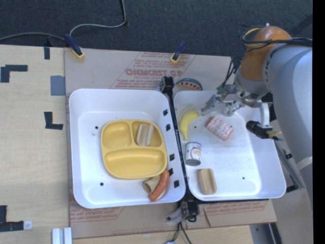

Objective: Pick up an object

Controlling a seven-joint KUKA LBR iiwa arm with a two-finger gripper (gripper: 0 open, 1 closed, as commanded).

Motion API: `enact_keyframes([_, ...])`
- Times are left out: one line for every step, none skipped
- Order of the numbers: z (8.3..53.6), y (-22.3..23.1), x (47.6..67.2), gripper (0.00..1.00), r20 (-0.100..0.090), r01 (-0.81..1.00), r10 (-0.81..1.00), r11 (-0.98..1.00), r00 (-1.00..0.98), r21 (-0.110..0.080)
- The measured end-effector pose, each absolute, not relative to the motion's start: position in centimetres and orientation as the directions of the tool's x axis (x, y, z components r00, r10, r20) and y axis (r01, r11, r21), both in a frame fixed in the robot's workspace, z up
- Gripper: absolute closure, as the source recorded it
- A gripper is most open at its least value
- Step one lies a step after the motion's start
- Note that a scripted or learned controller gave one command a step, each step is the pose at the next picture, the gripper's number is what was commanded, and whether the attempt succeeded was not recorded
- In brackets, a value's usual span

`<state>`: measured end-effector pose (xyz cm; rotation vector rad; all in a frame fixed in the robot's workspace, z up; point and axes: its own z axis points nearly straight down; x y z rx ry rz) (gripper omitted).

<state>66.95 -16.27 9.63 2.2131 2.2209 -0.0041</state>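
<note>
At the near edge of the right bin point(264, 184) lies a small bread roll point(206, 181), tan in colour and standing lengthwise. Just beyond it, close to the wall between the two bins, a small can point(193, 153) lies with its printed label turned up.

In the left bin point(84, 136), at its near right corner, a sausage point(159, 186) lies at a slant, touching a brownish piece of food point(150, 185) beside it. Both rest against the near edge of a yellow divided plate point(133, 150), which takes the middle of this bin. In the far right compartment of the plate there is a second small roll point(145, 134).

Farther in the right bin, a banana point(187, 122) lies near the dividing wall, curved toward the far side. To its right, apart from it, a pink and white packet point(219, 127) lies tilted on the bin floor.

The gripper point(223, 104) is above the far part of the right bin, just beyond the packet and to the right of the banana. I cannot tell if it is open or closed, and I see nothing held in it. The grey arm point(289, 80) with its orange band comes in from the right.

Behind the bins, a slice of toy watermelon point(188, 84) lies on the cardboard sheet point(117, 70), partly hidden by the bin rims.
</note>
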Motion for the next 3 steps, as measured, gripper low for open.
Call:
enact_keyframes([8.5,-11.4,66.9,0.00,-0.002,1.000,1.000,0.002,-0.002,0.001])
enact_keyframes([9.6,-11.4,66.9,1.00,-0.004,1.000,1.000,0.004,-0.004,0.002])
enact_keyframes([9.5,-11.4,66.9,0.00,-0.004,1.000,1.000,0.004,-0.004,0.001])
